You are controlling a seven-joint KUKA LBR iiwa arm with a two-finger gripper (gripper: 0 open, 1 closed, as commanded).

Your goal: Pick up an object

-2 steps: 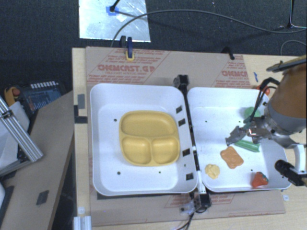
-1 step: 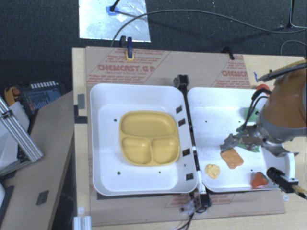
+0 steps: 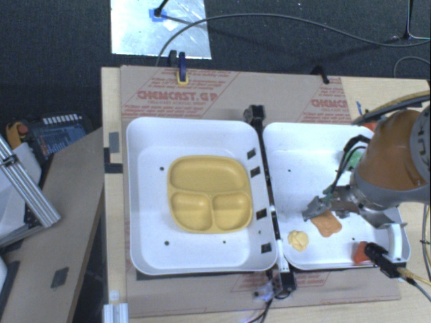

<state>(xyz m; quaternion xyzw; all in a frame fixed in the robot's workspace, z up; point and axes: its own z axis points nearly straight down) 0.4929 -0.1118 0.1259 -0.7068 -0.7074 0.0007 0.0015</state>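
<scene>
Dark carpet surrounds a pale bench [image 3: 222,86] covered with printed cardboard, on which two shallow white bins sit side by side, touching along a black clipped seam. A yellow divided tray [image 3: 207,193] with three compartments lies flat in the middle of the left bin [image 3: 145,180]. Three small objects rest near the front of the right bin [image 3: 296,147]: a pale yellow lump [image 3: 297,240] close to the seam, an orange flat piece [image 3: 328,225] just to its right, and a red object [image 3: 362,252] at the front right corner, partly hidden by a black part. Reaching in from the right is the grey arm [image 3: 397,160], its orange band wide above the wrist. Its gripper [image 3: 316,209] hangs low over the right bin, right at the orange flat piece's upper left edge. Whether it is spread or closed cannot be told, and nothing is visibly held.
</scene>
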